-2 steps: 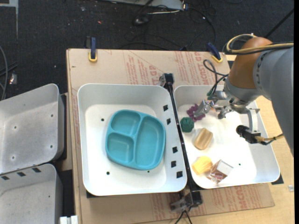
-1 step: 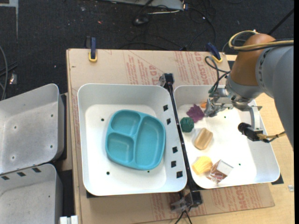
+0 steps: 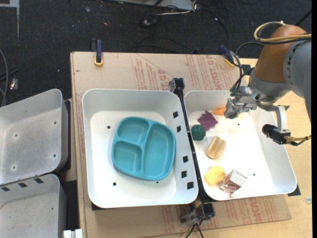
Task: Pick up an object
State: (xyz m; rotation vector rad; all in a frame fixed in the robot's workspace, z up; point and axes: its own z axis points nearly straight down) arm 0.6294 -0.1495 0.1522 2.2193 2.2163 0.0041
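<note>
The right bin [image 3: 267, 152] holds several small objects: a purple piece [image 3: 207, 119], a dark green ball [image 3: 198, 132], a tan block [image 3: 215, 148], a yellow piece [image 3: 214, 175] and a small red-and-white packet [image 3: 233, 181]. An orange piece [image 3: 218, 111] lies at the bin's back, just left of my gripper [image 3: 232, 111]. The gripper hangs low over the back of the right bin, its tip beside the orange piece. The grey arm with its orange band [image 3: 275, 53] reaches in from the right.
The left bin [image 3: 99, 133] holds a teal divided plate [image 3: 144, 148]. A black clamp strip [image 3: 184, 133] runs between the two bins. White bin lids [image 3: 29, 133] lie at the far left. Cables cross the dark floor behind the bench.
</note>
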